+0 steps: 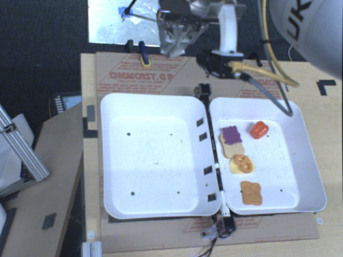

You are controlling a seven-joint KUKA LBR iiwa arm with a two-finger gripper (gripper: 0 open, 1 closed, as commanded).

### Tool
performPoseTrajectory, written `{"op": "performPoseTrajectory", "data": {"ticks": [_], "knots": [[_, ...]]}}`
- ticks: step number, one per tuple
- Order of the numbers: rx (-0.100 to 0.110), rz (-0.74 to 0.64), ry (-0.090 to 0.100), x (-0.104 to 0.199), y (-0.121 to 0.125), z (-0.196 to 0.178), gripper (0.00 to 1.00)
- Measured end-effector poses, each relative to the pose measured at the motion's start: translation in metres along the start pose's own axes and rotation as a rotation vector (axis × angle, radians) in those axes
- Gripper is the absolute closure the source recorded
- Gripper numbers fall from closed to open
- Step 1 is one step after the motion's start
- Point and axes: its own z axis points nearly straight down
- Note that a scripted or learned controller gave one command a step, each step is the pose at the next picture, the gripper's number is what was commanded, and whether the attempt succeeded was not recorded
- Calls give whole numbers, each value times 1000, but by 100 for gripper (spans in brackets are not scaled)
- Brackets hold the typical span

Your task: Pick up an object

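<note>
The gripper (174, 46), fingers' state impossible to tell, hangs beyond the bins' far edge, well apart from the right bin (300, 159) holding purple-topped toast (231, 141), red pepper (259, 129), orange pastry (241, 164) and brown waffle (251, 193).

From my remote station I see two bins side by side on the bench (278, 79): the left bin (153, 154) and the right bin (300, 159), touching along a central seam. Four items lie in the right bin, toward its left half. The pepper-shaped item (259, 129) sits farthest back. The flat slice (231, 141) lies to its left. The round piece (241, 164) lies in front of the slice, and the waffle-shaped piece (251, 193) lies nearest the front rim. The gripper (176, 36) hangs behind the left bin, beyond its back rim.
</note>
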Motion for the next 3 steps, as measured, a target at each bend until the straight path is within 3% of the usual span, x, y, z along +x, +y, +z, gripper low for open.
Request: {"op": "performPoseTrajectory", "data": {"ticks": [1,2,3], "knots": [[16,7,-8,-1,-10,185,100],[-13,4,4,0,6,65,100],[-9,1,4,1,-45,-6,100]]}}
